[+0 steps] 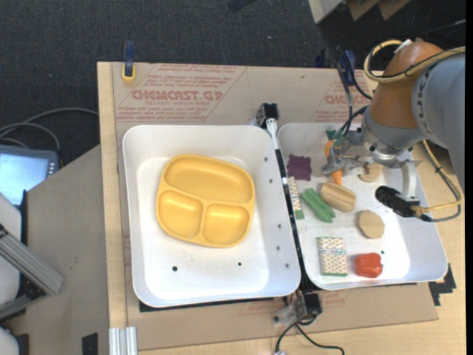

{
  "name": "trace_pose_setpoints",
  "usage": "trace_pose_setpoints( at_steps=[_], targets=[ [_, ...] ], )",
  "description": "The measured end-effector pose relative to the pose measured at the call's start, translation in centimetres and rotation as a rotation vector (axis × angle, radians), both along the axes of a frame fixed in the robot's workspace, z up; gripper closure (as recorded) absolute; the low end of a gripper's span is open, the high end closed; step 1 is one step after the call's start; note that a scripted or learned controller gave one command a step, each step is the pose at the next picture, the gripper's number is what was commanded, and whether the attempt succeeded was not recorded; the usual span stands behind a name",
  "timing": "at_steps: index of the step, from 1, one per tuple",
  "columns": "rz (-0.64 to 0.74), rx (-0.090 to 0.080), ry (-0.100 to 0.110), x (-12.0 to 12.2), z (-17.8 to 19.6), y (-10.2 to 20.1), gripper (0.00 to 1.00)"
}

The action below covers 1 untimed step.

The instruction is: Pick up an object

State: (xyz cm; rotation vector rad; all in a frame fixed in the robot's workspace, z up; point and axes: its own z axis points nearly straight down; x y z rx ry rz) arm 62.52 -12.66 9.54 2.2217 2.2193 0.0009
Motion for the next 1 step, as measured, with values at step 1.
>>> trace_pose_setpoints(
  at_steps=[1],
  targets=[
    [0.01, 0.002, -0.008, 0.29, 9.54, 9.1, 1.0]
  ],
)
